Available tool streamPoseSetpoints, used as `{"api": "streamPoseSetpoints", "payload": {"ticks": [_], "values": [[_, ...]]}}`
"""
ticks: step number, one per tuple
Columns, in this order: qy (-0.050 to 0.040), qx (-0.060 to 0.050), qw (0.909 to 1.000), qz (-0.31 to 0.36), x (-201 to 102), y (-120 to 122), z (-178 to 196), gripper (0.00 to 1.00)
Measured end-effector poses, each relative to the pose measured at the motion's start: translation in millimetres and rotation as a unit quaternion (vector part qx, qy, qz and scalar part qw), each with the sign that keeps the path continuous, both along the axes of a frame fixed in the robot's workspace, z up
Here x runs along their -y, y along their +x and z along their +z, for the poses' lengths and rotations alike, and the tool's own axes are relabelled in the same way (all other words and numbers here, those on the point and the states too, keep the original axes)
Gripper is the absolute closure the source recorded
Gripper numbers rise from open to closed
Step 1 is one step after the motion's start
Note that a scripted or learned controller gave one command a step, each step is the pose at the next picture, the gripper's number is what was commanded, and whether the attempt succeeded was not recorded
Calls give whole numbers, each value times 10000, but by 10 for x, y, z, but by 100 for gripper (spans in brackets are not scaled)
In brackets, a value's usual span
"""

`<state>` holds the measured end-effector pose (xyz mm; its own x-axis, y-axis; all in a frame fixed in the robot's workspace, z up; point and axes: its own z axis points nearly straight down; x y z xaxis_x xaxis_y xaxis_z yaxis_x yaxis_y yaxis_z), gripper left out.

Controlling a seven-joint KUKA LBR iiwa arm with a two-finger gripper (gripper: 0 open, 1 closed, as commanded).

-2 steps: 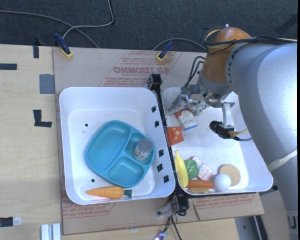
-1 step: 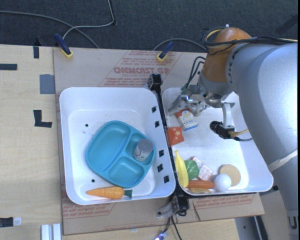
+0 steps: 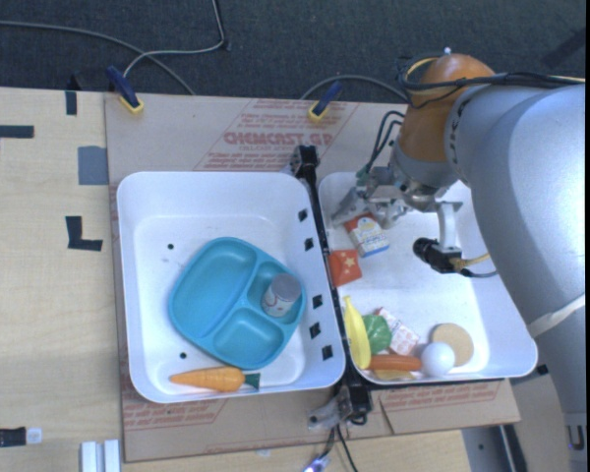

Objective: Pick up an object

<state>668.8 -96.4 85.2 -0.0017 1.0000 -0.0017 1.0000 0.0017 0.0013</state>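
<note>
You have open floor in the right bin's (image 3: 492,357) middle, hemmed by the small carton (image 3: 370,235) and red packet (image 3: 344,265) at the far-left and 1 toy-food cluster (image 3: 401,344) along the near wall.

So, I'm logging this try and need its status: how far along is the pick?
Done: the arm has reached into the right bin, with the gripper low over the small carton. In hand: nothing visibly held; the carton lies on the bin floor. Left: grasping and lifting. The carrot and blue tray lie in the left bin.
</note>
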Motion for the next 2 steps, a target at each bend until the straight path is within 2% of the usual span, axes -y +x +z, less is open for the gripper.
{"api": "streamPoseSetpoints", "payload": {"ticks": [2], "values": [[-6, 0, 10000, -6, 5, -1, 0, 0]]}}
